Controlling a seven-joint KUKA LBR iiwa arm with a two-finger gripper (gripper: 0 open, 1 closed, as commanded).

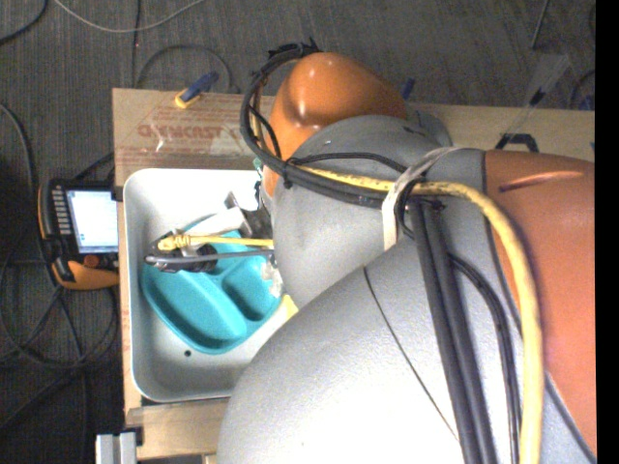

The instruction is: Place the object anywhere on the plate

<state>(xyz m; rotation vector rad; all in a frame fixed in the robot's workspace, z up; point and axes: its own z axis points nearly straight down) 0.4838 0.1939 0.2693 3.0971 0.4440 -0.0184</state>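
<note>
The white bin (135, 356) is seen at the left of the camera view, set on a brown cardboard sheet (174, 133). A turquoise divided plate (208, 307) lies inside the bin, with two compartments visible. Its right part is covered by the arm (387, 336).

A slim object (189, 247), yellow at one end and dark along its body, is seen over the plate's upper left rim, lying roughly level across the view. A thin yellow rod (237, 245) extends from it to the right, toward the arm. Whether the object rests on the plate or is held above it cannot be told.

The gripper (244, 217) is only partly seen, as dark and white parts at the arm's left edge, just above the object. Most of it is hidden by the wrist, so whether it is released, clenched or grasping cannot be told.

A yellow cable (484, 211) is routed along the arm and bound with a white strap (395, 206). A handheld pendant (82, 225) with a lit screen sits left of the bin.
</note>
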